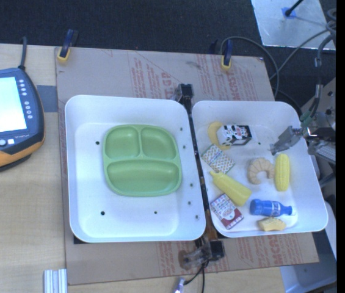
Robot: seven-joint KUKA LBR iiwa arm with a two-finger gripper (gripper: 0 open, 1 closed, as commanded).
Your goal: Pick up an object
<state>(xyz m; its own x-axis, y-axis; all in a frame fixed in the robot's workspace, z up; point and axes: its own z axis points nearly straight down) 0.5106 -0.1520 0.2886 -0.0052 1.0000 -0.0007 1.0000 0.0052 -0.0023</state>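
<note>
At the right edge of the right bin (300, 112), near its far right corner, the gripper (284, 141) reaches in over the rim; whether it is released or clenched cannot be told, and nothing can be seen grasped in it. Just below it, apart from it, an ear of corn (282, 171) lies with its length running from the far side of the bin toward the near side; it is bright yellow with a ribbed surface. Touching the corn's left side is a croissant (259, 170), pale tan and curled.

Further left, along the bin's far edge, a small black-and-white carton (237, 133) lies on its side against a yellow banana (216, 134). Below these, near the left edge, sits a checkered packet (217, 159). A yellow squeeze bottle (231, 187) lies slanted across the middle of the bin. Toward the near left corner is a red-and-white box (226, 210). Along the near edge a blue bottle (270, 208) lies on its side, and just beside it, nearer the rim, a small yellow piece (272, 224).

The left bin (80, 212) holds a green divided plate (141, 160), set flat in the middle, with two small compartments on the far side and one wide one on the near side.

Both bins rest on a brown cardboard sheet (129, 72) held by clamps (66, 46) at its far edge. A tablet-like controller (4, 118) lies on the bench at the left.
</note>
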